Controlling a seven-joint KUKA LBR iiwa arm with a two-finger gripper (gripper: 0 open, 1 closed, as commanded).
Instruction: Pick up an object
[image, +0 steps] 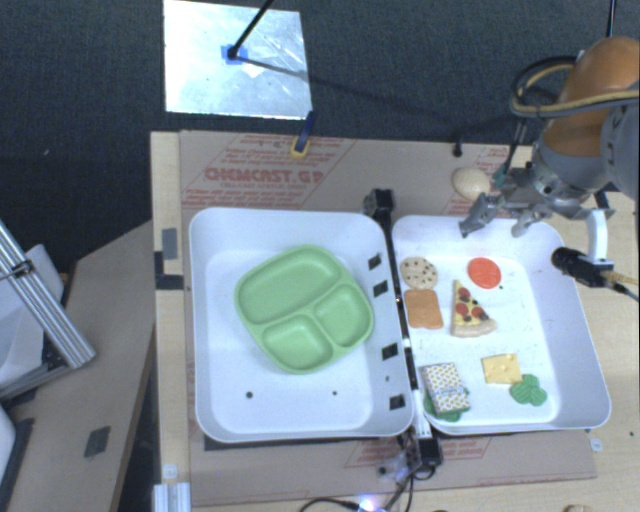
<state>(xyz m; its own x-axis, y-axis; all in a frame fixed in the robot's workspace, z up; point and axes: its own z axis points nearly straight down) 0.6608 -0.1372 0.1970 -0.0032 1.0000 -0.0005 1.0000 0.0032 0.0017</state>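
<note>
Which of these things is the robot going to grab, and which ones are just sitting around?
For the job:
hand, open above the right bin
cookie
red disc
pizza slice
toast
cheese

Just lying about:
green plate
left bin
foil sheet

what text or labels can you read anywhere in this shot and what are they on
Red stencilled print on the cardboard sheet under the bins, far edge: looks like "CHEMCAST", the rest blurred.
Smaller red lines beneath it, and on the cardboard's near edge: too small to read.
The food pieces, green tray and white bins: no text to be seen.
</note>
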